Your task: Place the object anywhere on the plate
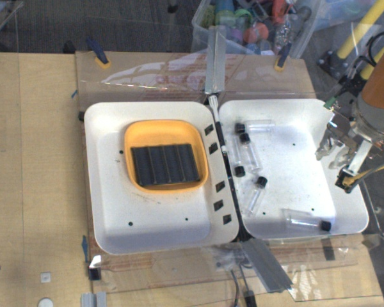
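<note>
You've got the gripper (343, 156) hanging over the right bin's (288, 117) right rim, fingers apart and holding nothing, the clear tubes (246, 153) scattered near it waiting, the orange plate (166, 130) well apart in the left bin (105, 171).

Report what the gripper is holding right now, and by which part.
Nothing is held. The gripper hovers over the right bin's right edge with open fingers and nothing between them. The clear vials lie in that bin, apart from it.
</note>
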You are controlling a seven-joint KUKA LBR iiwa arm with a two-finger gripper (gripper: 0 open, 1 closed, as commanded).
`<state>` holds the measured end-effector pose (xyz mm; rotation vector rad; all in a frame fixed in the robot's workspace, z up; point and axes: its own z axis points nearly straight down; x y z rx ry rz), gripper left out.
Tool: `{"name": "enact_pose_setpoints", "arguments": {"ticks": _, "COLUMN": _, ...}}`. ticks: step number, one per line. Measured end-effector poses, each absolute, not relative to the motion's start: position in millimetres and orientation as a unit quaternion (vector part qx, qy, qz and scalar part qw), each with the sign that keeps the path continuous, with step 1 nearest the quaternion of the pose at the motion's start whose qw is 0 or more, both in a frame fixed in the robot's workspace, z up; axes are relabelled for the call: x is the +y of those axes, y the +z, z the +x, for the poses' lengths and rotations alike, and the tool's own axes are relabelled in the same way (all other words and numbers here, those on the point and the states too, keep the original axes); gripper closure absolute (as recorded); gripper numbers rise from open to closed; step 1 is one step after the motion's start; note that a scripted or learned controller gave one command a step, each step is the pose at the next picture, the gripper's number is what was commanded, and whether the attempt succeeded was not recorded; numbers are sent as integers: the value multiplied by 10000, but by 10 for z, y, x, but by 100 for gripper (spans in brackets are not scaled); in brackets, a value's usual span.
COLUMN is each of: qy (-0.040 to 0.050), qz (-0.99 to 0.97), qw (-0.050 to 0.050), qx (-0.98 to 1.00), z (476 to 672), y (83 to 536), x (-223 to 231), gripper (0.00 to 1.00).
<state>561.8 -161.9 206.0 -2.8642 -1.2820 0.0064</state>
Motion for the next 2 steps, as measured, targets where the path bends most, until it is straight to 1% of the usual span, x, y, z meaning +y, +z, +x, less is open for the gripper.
{"name": "enact_pose_setpoints", "arguments": {"ticks": 1, "qy": 21, "qz": -8795, "qw": 8, "qx": -4759, "z": 6121, "y": 2210, "x": -1878, "gripper": 100}}
{"name": "enact_pose_setpoints", "arguments": {"ticks": 2, "qy": 20, "qz": -8656, "qw": 6, "qx": -5008, "z": 6682, "y": 2417, "x": -2031, "gripper": 100}}
